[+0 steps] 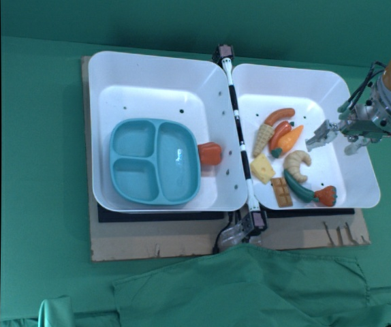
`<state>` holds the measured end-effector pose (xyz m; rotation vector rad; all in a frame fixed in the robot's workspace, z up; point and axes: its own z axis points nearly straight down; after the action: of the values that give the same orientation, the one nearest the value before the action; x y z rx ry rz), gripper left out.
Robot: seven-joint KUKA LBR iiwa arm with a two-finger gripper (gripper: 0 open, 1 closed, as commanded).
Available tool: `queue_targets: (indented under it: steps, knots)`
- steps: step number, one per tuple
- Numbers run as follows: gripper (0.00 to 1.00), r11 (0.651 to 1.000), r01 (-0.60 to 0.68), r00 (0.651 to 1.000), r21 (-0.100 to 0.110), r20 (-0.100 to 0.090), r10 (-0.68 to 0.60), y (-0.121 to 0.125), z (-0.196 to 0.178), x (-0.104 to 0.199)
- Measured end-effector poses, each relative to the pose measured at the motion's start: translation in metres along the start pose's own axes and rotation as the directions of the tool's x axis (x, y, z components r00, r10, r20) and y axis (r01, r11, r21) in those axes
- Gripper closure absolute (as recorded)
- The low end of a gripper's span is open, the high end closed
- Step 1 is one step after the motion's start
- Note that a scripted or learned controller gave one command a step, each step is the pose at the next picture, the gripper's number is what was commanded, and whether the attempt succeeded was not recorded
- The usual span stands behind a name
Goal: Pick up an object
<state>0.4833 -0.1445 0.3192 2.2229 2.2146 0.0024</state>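
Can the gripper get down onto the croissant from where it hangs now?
Probably yes. The gripper hovers over the right bin's right side, and the croissant lies just left of it with bare floor between them. The green cucumber touching its lower edge could crowd a grasp.

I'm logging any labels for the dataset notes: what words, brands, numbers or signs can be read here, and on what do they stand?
None can be read.
The teal divided plate in the left bin shows no print.
The toy foods in the right bin bear no lettering.
The pincer and its arm show no legible marking; any there is too small to tell.
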Motion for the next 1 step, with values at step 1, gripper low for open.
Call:
queue_targets:
  steps: [1]
  knots:
    - [0.00,1.000,0.000,1.000,0.000,0.000,0.000,0.0000,0.0000,0.0000]
